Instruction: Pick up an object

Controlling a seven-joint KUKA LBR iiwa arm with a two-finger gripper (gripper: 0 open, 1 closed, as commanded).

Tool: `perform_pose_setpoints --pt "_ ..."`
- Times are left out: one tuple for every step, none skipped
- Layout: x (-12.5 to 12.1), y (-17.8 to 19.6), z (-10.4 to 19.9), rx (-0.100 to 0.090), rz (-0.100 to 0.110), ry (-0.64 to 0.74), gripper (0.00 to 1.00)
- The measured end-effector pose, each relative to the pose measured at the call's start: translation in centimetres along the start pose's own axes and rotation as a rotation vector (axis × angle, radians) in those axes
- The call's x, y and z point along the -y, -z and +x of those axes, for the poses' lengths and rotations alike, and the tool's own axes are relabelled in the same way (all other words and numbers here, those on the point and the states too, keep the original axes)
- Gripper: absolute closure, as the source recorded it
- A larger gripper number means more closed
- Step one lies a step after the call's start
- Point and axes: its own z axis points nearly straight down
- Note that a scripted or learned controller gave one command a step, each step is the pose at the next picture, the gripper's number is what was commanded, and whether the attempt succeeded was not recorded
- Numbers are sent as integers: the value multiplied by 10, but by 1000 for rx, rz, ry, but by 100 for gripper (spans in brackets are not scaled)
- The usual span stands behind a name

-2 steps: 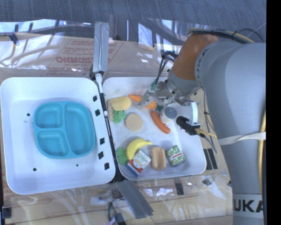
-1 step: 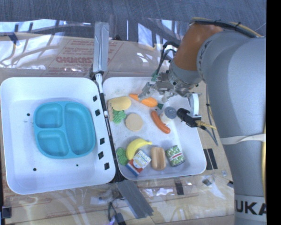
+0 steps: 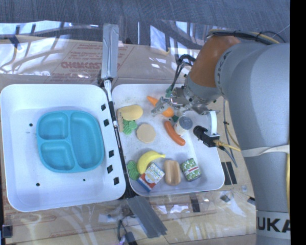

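Gripper (image 3: pixel 166 106) was low in the upper part of the right bin (image 3: pixel 214 175), right of frame centre, over a small orange carrot-like piece (image 3: pixel 152 100). Whether it was parted, closed or clamped on anything could not be told; metal parts hid that area. Candidate objects lay close together: hot dog (image 3: pixel 174 133) just below the gripper, round cracker (image 3: pixel 146 133) and yellow potato-shaped piece (image 3: pixel 132 112) to its left, banana (image 3: pixel 149 161) and green can (image 3: pixel 190 169) along the lower edge. Blue divided plate (image 3: pixel 70 140) sat in the left bin (image 3: pixel 10 137). Risk: crowding could make the gripper nudge neighbours or come up empty.
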Motion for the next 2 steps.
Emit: perform_pose_setpoints --pt "6 0 3 -7 24 2 100" --pt "-22 94 38 -6 15 -86 100"
